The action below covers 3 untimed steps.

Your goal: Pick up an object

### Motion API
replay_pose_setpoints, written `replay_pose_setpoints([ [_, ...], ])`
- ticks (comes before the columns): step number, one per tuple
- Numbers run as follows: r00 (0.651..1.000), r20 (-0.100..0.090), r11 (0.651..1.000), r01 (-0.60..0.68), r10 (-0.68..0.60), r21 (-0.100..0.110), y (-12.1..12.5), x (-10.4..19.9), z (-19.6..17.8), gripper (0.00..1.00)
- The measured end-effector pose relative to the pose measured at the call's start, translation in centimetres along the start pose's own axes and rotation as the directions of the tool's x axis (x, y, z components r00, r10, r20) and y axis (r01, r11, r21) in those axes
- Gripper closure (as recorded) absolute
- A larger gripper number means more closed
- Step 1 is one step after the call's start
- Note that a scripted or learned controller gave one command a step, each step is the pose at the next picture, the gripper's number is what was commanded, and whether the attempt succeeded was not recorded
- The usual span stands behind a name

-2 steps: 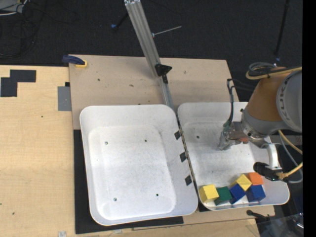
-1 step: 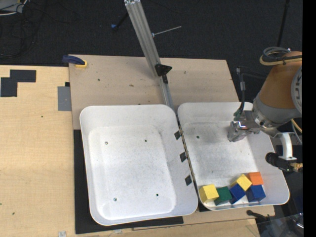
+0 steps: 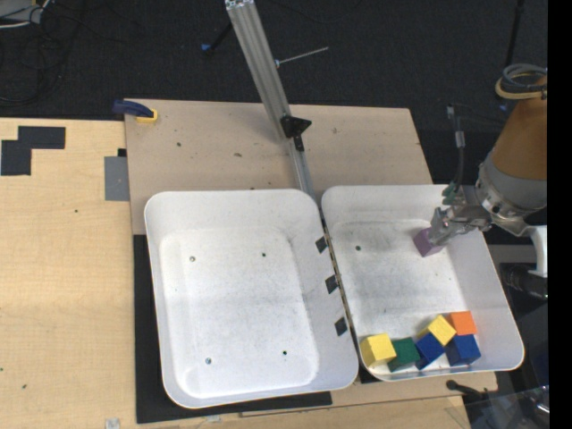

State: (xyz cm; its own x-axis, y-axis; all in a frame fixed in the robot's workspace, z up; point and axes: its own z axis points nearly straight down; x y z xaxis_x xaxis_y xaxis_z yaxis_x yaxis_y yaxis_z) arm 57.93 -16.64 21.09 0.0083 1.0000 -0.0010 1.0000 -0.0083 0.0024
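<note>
Claw (image 3: 440, 231) over far right of right bin (image 3: 393, 213), clenched on purple block (image 3: 428, 242). Yellow, green, blue and orange blocks (image 3: 429, 342) clustered at near right corner.

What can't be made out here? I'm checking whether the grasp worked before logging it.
- Gripper: too small and blurred in the camera view to tell finger state or whether it grips the purple block.
- Green block: partly hidden by neighbouring blocks.
- Arm: cut off by the right edge.
</note>
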Motion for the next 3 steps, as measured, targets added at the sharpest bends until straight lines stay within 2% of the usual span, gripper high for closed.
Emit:
replay_pose_setpoints([
  [1,1.000,0.000,1.000,0.009,-0.009,-0.001,0.1,-0.1,-5.3,1.00],
  [3,1.000,-0.004,1.000,0.012,-0.012,0.006,0.5,10.3,-3.0,1.00],
])
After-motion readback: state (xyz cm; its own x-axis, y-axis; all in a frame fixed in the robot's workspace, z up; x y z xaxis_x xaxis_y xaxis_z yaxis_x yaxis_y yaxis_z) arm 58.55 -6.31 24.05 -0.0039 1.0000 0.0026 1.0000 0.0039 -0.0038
